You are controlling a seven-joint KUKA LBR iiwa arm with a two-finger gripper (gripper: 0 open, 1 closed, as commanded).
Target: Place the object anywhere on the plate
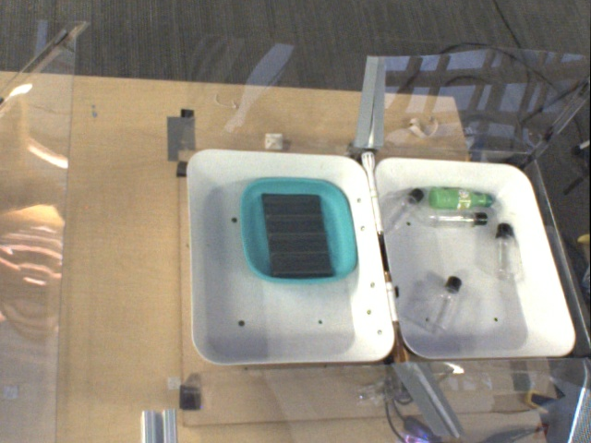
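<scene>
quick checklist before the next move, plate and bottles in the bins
1. Teal plate in left bin, flat: ok.
2. Plate free to take an object: not ok, a dark ridged block covers its middle.
3. Green bottle lying near the right bin's far wall, reachable: ok.
4. Clear bottles apart from each other: ok.
5. Which bottle is the target: cannot tell.

The clear bottles [441, 305] in the right bin [545, 275] are nearly see-through, so their outlines blur against the white floor. The worktop [111, 275] runs off the left and bottom edges, under window glare.
</scene>
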